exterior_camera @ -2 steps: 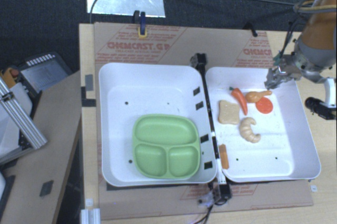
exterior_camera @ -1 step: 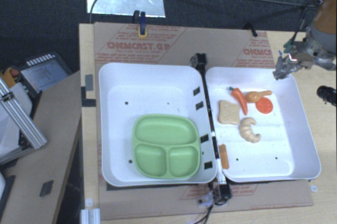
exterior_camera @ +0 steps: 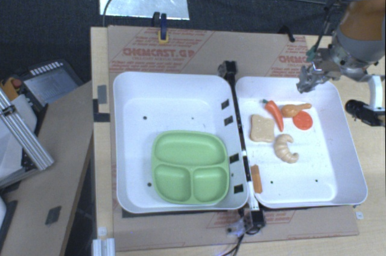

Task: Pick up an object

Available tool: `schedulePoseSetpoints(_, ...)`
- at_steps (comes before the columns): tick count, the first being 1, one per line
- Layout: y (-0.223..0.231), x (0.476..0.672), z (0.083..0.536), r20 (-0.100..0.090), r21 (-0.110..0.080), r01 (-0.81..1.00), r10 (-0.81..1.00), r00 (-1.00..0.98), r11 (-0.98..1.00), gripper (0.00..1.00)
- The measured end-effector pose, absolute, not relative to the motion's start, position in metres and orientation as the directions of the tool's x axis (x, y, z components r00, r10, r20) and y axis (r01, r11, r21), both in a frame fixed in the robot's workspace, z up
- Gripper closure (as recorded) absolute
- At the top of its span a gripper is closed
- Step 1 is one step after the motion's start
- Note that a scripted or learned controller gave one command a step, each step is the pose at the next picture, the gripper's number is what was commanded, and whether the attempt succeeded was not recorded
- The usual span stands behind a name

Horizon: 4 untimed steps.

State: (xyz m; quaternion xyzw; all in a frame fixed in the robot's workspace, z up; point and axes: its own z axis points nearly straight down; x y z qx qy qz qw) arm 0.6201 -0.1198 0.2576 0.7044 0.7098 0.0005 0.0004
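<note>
- On the desk we see two bins side by side.
- The left bin holds a divided plate at its near side.
- In the right bin lie a toast slice, with a pepper just right of it, then a tomato slice.
- A croissant lies nearer than these.

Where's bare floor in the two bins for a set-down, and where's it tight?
Left bin: free across the far half, behind the green divided plate. Right bin: free along the near and right side, past the croissant. Crowded: the right bin's middle, where chili, bread slice, tomato slice and croissant cluster. The gripper hangs over its far edge.
</note>
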Motion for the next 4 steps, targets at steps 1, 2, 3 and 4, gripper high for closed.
schedulePoseSetpoints(1, -0.070, 0.599, 0.248, 0.002, 0.000, 1.000, 1.000, -0.008, 0.008, 1.00)
schedulePoseSetpoints(2, -0.021, 0.585, 0.234, 0.002, -0.001, 1.000, 1.000, -0.009, 0.009, 1.00)
schedulePoseSetpoints(3, 0.023, 0.582, 0.233, 0.002, 0.000, 1.000, 1.000, -0.008, 0.008, 1.00)
schedulePoseSetpoints(4, 0.072, 0.574, 0.220, 0.002, -0.001, 1.000, 1.000, -0.009, 0.009, 1.00)
